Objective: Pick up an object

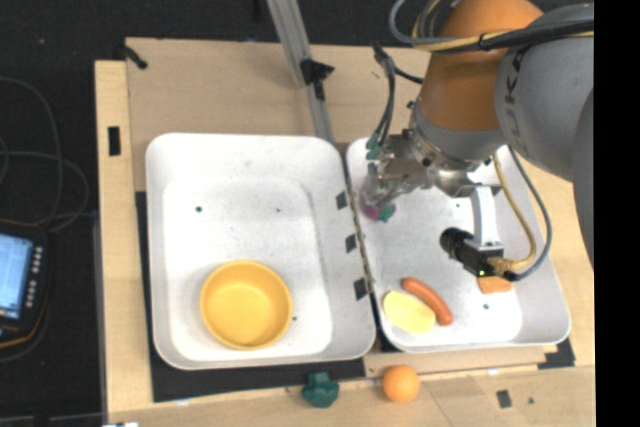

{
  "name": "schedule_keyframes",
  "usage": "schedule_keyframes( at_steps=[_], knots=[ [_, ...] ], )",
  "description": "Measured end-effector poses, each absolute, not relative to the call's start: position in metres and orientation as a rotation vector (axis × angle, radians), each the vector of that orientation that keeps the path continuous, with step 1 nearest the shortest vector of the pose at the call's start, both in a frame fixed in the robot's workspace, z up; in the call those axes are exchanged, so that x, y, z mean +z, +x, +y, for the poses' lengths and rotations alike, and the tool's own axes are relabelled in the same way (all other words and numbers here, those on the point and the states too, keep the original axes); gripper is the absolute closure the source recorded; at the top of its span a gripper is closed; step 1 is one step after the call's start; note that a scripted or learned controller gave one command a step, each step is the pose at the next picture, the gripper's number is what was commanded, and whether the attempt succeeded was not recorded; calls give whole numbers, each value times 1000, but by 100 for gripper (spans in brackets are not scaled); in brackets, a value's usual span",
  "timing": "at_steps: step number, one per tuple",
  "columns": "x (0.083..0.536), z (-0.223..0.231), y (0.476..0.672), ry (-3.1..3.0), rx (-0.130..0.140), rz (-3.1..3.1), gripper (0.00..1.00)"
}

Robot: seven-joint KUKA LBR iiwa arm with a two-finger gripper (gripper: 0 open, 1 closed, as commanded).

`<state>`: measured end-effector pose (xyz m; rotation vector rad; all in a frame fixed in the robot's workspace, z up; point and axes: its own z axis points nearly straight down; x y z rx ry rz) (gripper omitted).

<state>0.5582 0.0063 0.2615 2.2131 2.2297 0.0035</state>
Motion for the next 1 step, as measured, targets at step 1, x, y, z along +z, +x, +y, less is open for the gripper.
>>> schedule_keyframes(
  at_steps=[1],
  knots=[
    [261, 56, 566, 2214, 2, 2229, 100]
  ],
)
